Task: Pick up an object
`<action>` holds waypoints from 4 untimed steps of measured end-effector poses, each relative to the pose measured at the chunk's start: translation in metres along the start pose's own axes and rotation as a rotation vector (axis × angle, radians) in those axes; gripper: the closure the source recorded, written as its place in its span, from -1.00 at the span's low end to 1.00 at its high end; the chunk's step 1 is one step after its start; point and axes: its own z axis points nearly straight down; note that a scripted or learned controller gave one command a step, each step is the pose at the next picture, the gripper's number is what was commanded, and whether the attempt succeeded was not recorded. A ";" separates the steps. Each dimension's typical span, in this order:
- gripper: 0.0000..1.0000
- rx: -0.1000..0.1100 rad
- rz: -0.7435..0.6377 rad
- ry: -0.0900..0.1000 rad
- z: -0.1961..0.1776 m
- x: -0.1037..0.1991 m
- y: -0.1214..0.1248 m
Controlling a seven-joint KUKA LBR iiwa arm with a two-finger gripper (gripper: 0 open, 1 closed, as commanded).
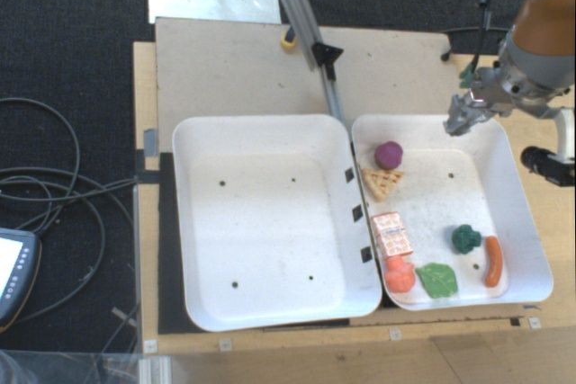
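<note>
Gripper (459, 120) over right bin's (517, 184) far rim — nothing held, finger spread unclear

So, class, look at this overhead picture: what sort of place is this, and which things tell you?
Probably a robotics lab test bench: a robot arm with its pincer over two shallow white bins, toy food such as a sausage, and loose cables on the floor.
</note>
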 end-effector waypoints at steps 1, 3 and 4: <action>1.00 0.006 -0.004 0.003 0.016 0.056 0.008; 1.00 0.006 -0.004 0.003 0.037 0.153 0.022; 1.00 0.003 -0.005 0.004 0.031 0.206 0.041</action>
